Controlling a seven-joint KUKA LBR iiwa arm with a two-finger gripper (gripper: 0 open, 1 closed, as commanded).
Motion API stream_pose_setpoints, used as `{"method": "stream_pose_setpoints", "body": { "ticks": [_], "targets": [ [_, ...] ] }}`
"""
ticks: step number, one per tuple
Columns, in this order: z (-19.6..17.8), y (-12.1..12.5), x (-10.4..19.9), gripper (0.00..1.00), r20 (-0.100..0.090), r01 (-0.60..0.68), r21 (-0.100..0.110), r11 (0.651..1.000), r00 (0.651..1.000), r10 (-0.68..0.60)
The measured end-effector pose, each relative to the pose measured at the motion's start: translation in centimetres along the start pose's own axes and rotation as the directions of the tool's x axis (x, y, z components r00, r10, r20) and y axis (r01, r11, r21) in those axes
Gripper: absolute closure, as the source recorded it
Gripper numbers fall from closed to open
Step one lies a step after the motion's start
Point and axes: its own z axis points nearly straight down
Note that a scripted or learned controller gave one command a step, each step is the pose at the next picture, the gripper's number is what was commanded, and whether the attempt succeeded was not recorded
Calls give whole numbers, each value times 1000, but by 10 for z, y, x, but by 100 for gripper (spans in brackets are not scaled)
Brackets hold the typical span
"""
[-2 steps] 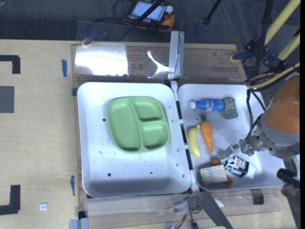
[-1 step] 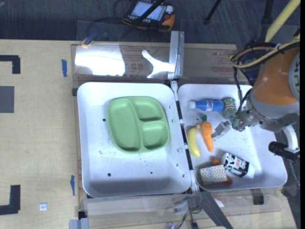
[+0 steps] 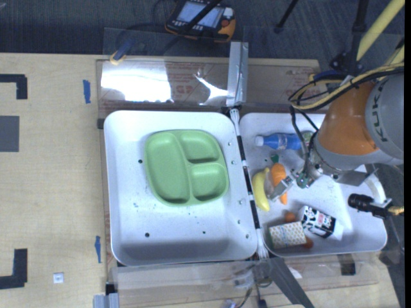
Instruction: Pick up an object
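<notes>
We see the claw low in the right bin, fingers closed around a small orange object beside the banana. We judge the grasp made and the lift remaining. The green tray sits in the left bin.
</notes>
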Motion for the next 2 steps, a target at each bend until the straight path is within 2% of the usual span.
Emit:
{"method": "stream_pose_setpoints", "body": {
  "ticks": [1, 2],
  "targets": [
    [-11, 2, -1, 100, 4, 0, -6, 1000, 1000, 0],
    [-97, 59, 21, 100, -1, -156, 4, 988, 988, 156]
  ]
}}
